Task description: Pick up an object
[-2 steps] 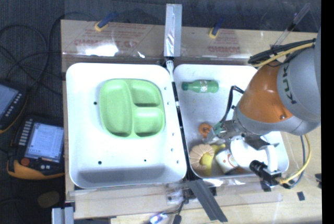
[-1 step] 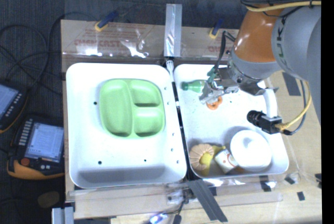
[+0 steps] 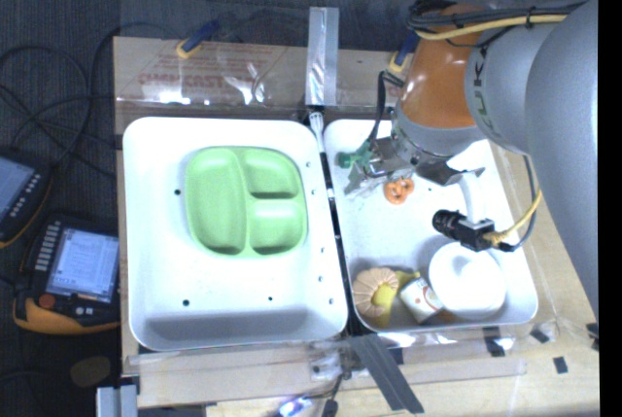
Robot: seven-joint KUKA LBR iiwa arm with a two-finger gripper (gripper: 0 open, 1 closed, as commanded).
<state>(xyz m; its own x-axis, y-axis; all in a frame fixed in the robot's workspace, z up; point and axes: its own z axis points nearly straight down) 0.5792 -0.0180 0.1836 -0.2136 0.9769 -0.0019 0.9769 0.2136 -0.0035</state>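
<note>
The arm (image 3: 525, 46) covers the far right corner of the right bin (image 3: 389, 240), and its bulk hides most of the claw (image 3: 374, 164). I cannot tell whether the claw is spread or pressed together. It sits low near the bin's far left corner, and nothing can be seen pinched in it.

A small green piece (image 3: 346, 158), too blurred to name, lies just beside the claw towards the bin's left wall. A small, rounded orange piece (image 3: 397, 191) lies just on the claw's near side.

Along the near edge, a smooth white round piece (image 3: 468, 281) fills the near right corner. A small cup (image 3: 420, 300) with red marks touches it. A tan, ribbed ball (image 3: 371, 289) sits in the near left corner with something yellow against it.

The middle of this bin's floor is bare. The left bin (image 3: 155, 240) carries a matte green plate (image 3: 246, 199) with three compartments, with white floor open all round it.
</note>
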